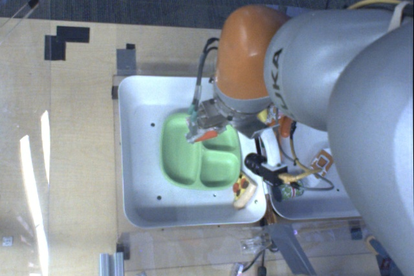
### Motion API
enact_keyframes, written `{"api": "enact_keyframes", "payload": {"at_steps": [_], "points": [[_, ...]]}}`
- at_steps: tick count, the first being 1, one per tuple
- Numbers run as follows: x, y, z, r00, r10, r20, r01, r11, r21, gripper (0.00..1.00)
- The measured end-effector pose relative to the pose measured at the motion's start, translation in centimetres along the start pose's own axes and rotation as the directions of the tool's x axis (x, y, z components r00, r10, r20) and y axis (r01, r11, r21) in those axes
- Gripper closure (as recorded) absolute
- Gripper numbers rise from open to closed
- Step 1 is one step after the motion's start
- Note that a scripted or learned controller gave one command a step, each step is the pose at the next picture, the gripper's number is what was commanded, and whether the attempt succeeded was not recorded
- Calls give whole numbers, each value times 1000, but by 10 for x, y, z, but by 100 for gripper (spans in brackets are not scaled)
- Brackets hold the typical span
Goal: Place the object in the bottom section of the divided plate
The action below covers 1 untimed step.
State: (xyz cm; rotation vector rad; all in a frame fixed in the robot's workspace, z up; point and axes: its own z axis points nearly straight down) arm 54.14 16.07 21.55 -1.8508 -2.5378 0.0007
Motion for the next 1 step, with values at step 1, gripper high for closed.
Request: {"api": "enact_keyframes", "payload": {"at_steps": [1], "points": [[0,0,0,1000,0,0,0,1000,0,0]]}}
